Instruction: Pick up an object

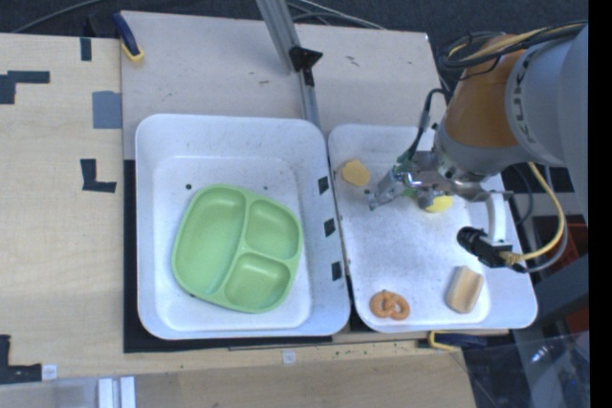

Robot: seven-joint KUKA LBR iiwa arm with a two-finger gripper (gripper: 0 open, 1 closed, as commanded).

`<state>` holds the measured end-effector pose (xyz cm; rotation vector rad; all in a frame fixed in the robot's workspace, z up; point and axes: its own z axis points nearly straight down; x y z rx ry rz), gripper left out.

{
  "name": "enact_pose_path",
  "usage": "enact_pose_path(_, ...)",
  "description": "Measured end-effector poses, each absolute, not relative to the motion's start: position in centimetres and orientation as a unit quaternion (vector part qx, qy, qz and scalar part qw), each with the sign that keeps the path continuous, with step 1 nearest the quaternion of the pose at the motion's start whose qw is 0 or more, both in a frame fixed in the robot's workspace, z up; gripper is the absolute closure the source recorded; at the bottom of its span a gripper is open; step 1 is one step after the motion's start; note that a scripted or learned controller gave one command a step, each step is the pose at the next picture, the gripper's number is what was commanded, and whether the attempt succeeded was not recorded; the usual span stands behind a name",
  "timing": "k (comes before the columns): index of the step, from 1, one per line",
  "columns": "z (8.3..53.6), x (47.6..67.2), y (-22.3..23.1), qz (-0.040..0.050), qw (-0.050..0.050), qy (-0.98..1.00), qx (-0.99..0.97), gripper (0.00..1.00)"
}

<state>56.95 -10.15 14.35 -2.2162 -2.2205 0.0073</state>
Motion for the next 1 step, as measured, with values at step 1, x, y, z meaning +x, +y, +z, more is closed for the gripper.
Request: enact_pose_path(1, 15.59, 57.04, -10.08, 0.0009, 0.001, -0.708, -0.706, 1.00)
